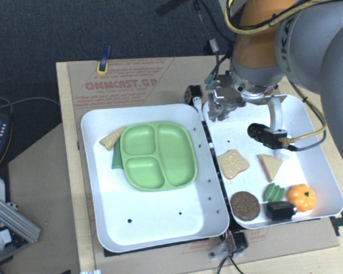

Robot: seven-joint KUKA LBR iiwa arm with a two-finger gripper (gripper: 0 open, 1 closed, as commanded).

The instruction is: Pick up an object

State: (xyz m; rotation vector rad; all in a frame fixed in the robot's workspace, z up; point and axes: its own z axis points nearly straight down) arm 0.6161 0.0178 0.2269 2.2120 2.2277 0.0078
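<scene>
Two shallow white plastic bins, glossy, rounded corners, on a cardboard-covered bench.

Left bin (107, 226): pale green three-section plate (159, 155), matte; tan cracker-like piece (111, 138) at the plate's upper left edge.

Right bin (320, 164): toast slice (232, 164), flat, tan, speckled; cream wedge (271, 167); brown textured disc (245, 205); ribbed green piece (274, 192) touching a black block (280, 211); orange pumpkin (301, 197), lobed.

Gripper (220, 108) sits at the right bin's upper left corner, above the toast, apart from every object. Nothing between its fingers; cannot tell their spacing. Black cable (288, 137) loops across the bin's upper half.
</scene>
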